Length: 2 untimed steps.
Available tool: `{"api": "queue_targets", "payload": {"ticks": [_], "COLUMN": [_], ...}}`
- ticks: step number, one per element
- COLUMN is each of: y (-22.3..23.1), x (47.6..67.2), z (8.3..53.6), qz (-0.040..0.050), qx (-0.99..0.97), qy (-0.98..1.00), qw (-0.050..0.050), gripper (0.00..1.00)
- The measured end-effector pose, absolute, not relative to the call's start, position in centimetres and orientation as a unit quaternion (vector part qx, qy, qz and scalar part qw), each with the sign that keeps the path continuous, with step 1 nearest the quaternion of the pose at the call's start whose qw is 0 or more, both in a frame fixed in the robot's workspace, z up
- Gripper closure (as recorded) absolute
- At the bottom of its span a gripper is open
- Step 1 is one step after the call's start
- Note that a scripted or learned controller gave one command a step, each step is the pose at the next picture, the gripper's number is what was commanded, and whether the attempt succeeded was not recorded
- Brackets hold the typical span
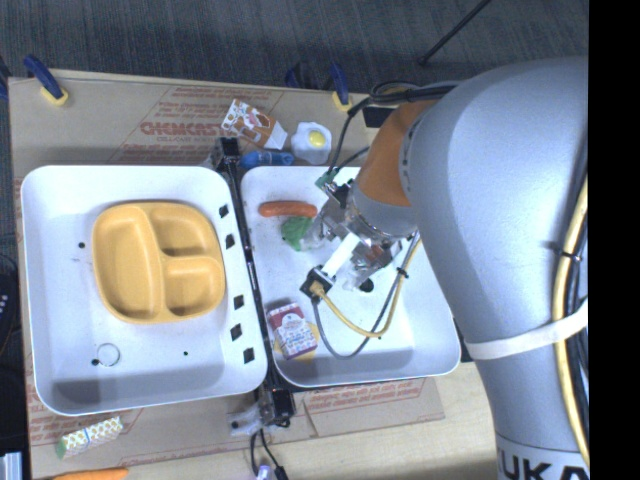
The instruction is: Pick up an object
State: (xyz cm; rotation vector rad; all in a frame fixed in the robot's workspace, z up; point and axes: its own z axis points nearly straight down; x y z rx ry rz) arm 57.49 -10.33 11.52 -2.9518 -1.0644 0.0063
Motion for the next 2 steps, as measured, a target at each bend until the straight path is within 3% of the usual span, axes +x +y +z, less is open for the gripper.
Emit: {"api": "queue_targets", "payload": {"ticks": [1, 2], "y": [-10.0, -10.7], "x": [50.1, 57.6], "z": [9.1, 9.2], "qz": [0.0023, 0.0011], "qx": [-0.914, -0.866], "qy": [-0.407, -0.499], "qw": [0.003, 0.002], "gripper": [0.00, 0.00]}}
